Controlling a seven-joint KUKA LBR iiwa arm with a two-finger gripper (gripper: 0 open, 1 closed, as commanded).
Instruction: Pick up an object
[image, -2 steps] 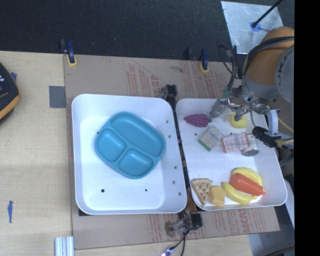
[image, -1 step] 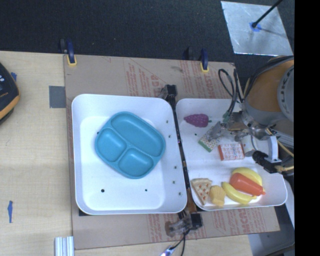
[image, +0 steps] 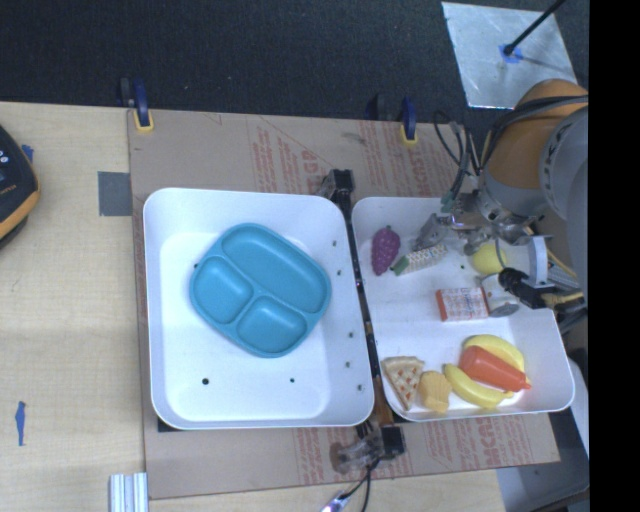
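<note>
- A grey robot arm with an orange band reaches in from the right and lowers its gripper (image: 437, 232) into the far part of the right bin (image: 400, 212), one of two shallow white bins set side by side on a brown board (image: 250, 150).
- How far the claw is open cannot be told from this slanted overhead view, and nothing is seen caught in it.
- The nearest candidates for the pick lie close to the claw: a purple bunch of grapes (image: 385, 248) just to its left, a pale green ribbed stick (image: 420, 259) touching its tip region, and a smooth yellow ball (image: 487, 257) to its right, partly under the wrist.
- A flat red-and-white packet (image: 463, 303) lies alone mid-bin, well placed for an easy grasp, in this judgement.
- At the near end of the bin the toy food is crowded: a waffle wedge (image: 403, 378), a small yellow lump (image: 434, 391), a curved banana (image: 470, 388) and an orange carrot (image: 492, 367) resting on it.
- The left bin (image: 160, 300) holds a glossy blue divided plate (image: 260, 288) with three rounded compartments, lying flat and well apart from the arm.
- Blue clamps (image: 141, 105) pin the board at its far edge, apparently to keep the bins from shifting.
</note>
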